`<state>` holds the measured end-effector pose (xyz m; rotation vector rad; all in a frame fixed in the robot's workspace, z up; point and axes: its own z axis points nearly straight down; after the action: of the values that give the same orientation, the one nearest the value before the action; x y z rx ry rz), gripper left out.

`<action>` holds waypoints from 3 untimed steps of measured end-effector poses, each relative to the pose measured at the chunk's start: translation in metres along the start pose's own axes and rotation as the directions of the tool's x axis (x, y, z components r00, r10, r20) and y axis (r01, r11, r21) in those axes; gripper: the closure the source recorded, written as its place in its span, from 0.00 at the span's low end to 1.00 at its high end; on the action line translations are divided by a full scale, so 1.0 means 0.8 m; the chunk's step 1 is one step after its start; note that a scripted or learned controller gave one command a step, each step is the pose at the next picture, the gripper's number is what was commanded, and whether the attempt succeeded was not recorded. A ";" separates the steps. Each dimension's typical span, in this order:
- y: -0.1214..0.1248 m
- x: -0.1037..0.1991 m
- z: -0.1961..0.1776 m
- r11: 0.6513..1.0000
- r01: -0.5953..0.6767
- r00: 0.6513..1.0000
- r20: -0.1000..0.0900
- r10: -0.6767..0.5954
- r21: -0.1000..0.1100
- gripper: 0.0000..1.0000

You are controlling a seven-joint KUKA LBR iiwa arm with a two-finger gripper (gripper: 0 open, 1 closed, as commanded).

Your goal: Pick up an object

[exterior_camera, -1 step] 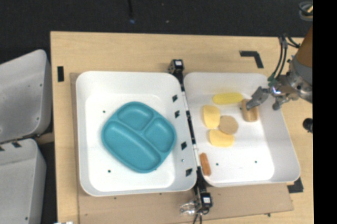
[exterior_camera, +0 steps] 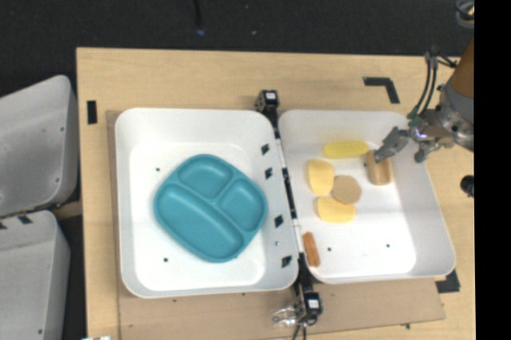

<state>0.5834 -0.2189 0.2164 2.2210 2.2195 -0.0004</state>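
An orange stick [exterior_camera: 310, 249] is lying nearest in the right bin [exterior_camera: 415, 251], by the divider. Farther in, three yellow pieces [exterior_camera: 321, 176] are surrounding a tan disc [exterior_camera: 346, 190]. A teal divided plate [exterior_camera: 210, 207] is occupying the left bin [exterior_camera: 136, 266] on the counter [exterior_camera: 200, 75]. The tool [exterior_camera: 385, 153] is sitting over a tan block [exterior_camera: 378, 171]; whether it is released or clenched cannot be determined.

We see a teal plastic divided plate [exterior_camera: 210, 207] lying in the left shallow white bin [exterior_camera: 132, 251] on the pale wooden surface [exterior_camera: 200, 75].
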 end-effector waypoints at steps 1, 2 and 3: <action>0.002 0.006 0.055 1.000 0.001 1.000 0.000 -0.001 0.003 0.00; -0.002 0.004 0.133 1.000 -0.001 1.000 0.000 0.001 0.004 0.00; 0.000 0.001 0.140 1.000 -0.005 1.000 0.002 0.005 -0.004 0.00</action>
<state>0.5837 -0.2184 0.1046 2.2236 2.2109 0.0014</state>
